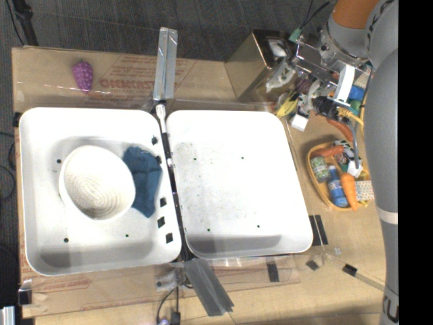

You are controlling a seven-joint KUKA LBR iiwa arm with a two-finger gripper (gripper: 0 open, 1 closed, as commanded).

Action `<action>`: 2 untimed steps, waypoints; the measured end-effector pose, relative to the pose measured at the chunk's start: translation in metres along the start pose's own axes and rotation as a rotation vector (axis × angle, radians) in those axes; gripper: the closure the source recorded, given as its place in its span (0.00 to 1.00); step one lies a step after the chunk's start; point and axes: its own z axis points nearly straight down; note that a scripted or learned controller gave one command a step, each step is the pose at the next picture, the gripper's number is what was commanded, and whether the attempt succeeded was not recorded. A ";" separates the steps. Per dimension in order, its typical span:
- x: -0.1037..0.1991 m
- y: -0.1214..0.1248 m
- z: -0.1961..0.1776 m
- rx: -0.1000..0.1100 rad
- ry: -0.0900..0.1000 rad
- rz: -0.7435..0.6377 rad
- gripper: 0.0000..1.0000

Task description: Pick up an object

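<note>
Candidates are in the left bin (40, 124): white dome-shaped object (98, 181) touching a blue cloth (144, 178) on its right. Gripper (308, 80) is well off over counter clutter past the right bin (233, 181) (can't tell its opening). Risks, I reckon: dome slipping free, cloth snagging instead.

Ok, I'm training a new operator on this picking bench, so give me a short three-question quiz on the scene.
1. True or false: the blue cloth lies in the left bin.
2. What touches the cloth's left edge?
3. The purple object lies: A in the right bin, B on the cardboard behind the left bin, C in the yellow basket.

Key: 1 true. 2 the white round hat-like object. 3 B.
</note>
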 end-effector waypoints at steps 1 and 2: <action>-0.008 -0.023 0.006 0.003 0.000 -0.196 0.00; 0.004 -0.003 -0.084 -0.002 0.000 0.024 0.00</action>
